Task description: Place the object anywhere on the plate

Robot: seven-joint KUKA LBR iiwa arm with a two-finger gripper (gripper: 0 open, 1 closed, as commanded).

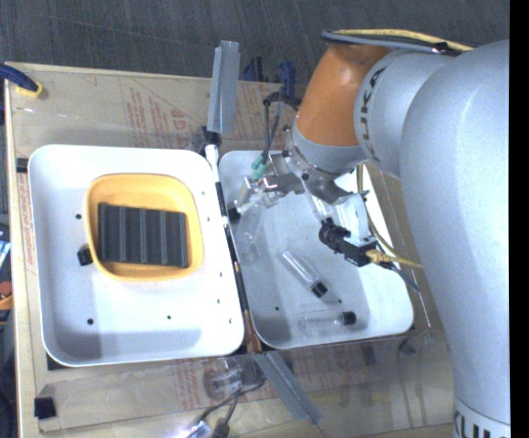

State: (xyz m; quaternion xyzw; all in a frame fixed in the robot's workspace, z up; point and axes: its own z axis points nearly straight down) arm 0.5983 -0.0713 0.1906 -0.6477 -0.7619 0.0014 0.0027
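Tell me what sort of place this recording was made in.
Probably a robotics lab test bench: a plywood board held by blue clamps carries two shallow white bins, a grey arm with an orange band reaches in, and a yellow plate with a dark ribbed centre sits in the left bin.

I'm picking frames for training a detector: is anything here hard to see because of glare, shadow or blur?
Camera view: the clear objects nearly vanish against the bright right bin; the arm shadows that bin's top; the left bin and yellow plate look sharp, evenly lit.

Grey arm (447, 199) (orange band at wrist) angles its gripper (263, 186) leftward.
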